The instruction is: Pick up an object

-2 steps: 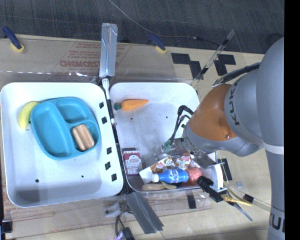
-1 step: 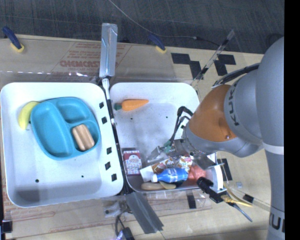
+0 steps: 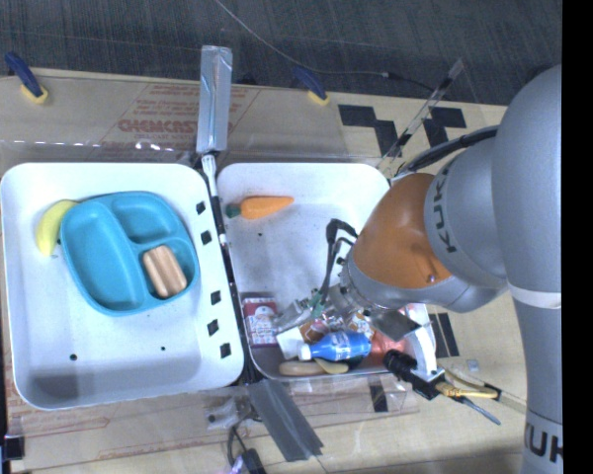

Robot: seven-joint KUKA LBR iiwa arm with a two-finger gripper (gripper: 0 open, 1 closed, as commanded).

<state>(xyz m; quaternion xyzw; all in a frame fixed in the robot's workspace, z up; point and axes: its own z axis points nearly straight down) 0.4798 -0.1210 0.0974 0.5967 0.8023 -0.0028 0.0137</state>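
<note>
Two white bins sit side by side on a worktop. The left bin holds one blue divided tray, with one bread roll in it and one banana touching its left rim. The right bin holds one carrot near its far wall and a pile of packages near its front wall, including one blue-and-white tube. The hand is low over that pile; whether it is grasping cannot be told.

Even overhead light falling bright on both white bins, soft shadows pooling along their inner walls, arm perhaps blurring slightly, grain showing.
</note>
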